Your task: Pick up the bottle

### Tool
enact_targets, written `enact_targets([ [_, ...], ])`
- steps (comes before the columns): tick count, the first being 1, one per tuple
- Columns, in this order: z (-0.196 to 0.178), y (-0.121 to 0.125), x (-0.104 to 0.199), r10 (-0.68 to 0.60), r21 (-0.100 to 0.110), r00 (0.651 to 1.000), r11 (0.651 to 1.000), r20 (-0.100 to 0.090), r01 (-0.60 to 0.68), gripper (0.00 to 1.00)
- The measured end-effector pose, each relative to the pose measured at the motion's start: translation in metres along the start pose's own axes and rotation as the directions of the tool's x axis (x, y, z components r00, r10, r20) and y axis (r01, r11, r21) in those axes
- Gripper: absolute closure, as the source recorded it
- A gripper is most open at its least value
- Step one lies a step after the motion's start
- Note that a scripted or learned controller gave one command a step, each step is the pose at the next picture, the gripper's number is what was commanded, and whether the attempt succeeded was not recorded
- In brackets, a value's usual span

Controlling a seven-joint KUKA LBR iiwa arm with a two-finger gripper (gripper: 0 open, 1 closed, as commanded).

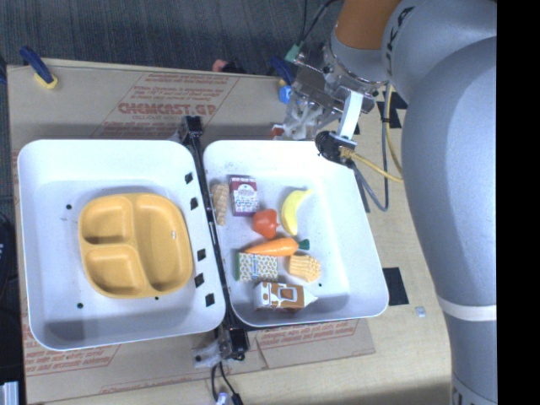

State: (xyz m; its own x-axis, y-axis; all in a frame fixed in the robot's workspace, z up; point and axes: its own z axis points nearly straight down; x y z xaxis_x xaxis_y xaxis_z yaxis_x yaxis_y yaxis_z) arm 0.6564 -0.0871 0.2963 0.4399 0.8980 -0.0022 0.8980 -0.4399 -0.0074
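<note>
Cardboard borders 2 bins; hand above right bin's far rim.

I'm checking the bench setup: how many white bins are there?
2. The left bin holds a yellow divided tray; the right bin, beside it, holds the small food items.

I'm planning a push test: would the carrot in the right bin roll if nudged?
The carrot looks round and tapered, so it would probably roll in a curve. Its glossy skin suggests light, slippery plastic. The tomato and corn sit close, so it may stop quickly.
</note>
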Motion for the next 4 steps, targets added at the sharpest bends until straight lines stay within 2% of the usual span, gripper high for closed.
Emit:
enact_targets([
  [1,0.094,-0.109,-0.078,0.029,0.000,1.000,1.000,0.000,-0.029,1.00],
  [2,0.105,-0.115,-0.176,0.074,-0.002,0.997,0.997,-0.001,-0.074,1.00],
  [3,0.074,-0.114,-0.176,0.430,-0.002,0.903,0.903,-0.003,-0.430,1.00],
  [4,0.063,-0.112,-0.181,0.666,0.000,0.746,0.746,-0.003,-0.666,1.00],
])
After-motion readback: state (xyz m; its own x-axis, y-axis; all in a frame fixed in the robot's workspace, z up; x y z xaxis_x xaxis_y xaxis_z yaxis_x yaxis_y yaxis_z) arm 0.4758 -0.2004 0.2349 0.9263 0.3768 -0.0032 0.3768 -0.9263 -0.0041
